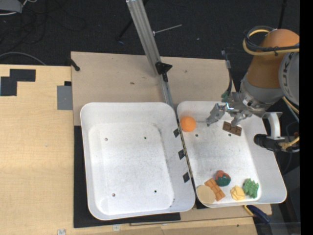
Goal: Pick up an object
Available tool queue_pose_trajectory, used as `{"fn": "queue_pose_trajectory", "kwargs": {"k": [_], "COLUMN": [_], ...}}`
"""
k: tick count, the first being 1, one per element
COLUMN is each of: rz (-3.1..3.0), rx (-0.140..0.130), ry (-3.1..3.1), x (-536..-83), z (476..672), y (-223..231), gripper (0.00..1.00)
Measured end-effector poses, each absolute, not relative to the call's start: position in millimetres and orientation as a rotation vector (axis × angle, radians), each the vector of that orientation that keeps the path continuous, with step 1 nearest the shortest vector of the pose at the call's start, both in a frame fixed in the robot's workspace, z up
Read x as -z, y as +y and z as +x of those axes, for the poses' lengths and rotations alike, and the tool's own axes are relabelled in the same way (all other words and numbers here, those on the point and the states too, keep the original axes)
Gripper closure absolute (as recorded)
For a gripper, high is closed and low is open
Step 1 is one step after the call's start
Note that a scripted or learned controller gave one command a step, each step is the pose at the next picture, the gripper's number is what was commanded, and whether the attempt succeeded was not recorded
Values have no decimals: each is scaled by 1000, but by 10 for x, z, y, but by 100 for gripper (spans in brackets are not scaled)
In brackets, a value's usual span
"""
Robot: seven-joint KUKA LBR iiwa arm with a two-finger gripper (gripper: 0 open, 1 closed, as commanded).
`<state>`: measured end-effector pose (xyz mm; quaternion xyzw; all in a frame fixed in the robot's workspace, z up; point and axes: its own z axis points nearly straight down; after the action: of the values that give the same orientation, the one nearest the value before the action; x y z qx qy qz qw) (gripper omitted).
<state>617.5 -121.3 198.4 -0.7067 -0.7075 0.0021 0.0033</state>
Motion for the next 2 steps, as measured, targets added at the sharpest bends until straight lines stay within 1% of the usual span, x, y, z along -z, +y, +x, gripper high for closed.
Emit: {"fn": "queue_pose_trajectory", "kwargs": {"k": [1,2], "rz": [-2219,-2216], "rx": [-2,-9], "ry": [-2220,-2216], "x": [-2010,-1362], "z": [6185,6165], "y": [-1216,-1207], "gripper": [0,0]}}
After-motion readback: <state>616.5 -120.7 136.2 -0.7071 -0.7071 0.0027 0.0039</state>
